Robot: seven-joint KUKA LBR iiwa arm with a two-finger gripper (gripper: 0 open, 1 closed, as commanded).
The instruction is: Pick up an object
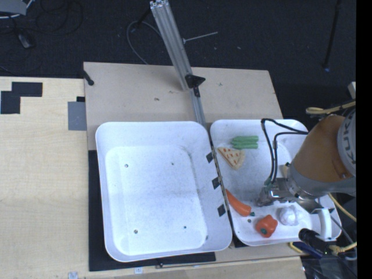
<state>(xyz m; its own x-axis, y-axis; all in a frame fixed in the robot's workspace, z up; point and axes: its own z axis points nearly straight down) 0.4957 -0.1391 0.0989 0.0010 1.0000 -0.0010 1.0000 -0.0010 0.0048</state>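
The right bin (223, 133) holds several small objects. A green ridged piece (244, 142) lies near its back, with a tan waffle-like wedge (231, 156) just below it. An orange carrot-shaped toy (238, 203) lies along the bin's left wall near the front. A red pepper-like toy (266, 225) sits at the front, and a white rounded object (287, 216) lies to its right. My gripper (268, 195) hangs low over the bin's front right part, between the carrot and the white object, under the grey and orange wrist. Nothing shows between its fingers.
The left bin (152, 190) sits beside the right one, joined by black clips (216, 182). A slanted metal rail (174, 42) rises behind the bins. A black cable (271, 144) loops from the wrist over the right bin. Wooden bench surface (40, 173) extends left.
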